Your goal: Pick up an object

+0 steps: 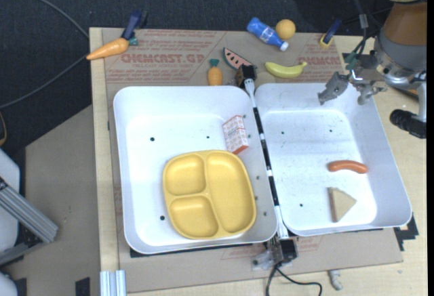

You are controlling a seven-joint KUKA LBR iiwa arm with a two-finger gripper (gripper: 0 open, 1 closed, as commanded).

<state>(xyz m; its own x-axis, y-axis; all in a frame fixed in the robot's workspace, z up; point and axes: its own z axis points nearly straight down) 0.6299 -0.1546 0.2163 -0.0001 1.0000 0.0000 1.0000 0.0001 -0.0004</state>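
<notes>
Camera view: the gripper (347, 85) is seen spread open with nothing in it, over the right white bin (380, 145). Below it lies a small orange sausage-shaped toy (347, 166): probably light, smooth, roll-prone, best pinched across its middle.

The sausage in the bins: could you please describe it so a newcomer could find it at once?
Look in the right bin, toward its near right part. The sausage lies flat there, just above a tan wedge. It is the bin's one thin, orange-red, rounded thing; the wedge is pale and triangular.
</notes>
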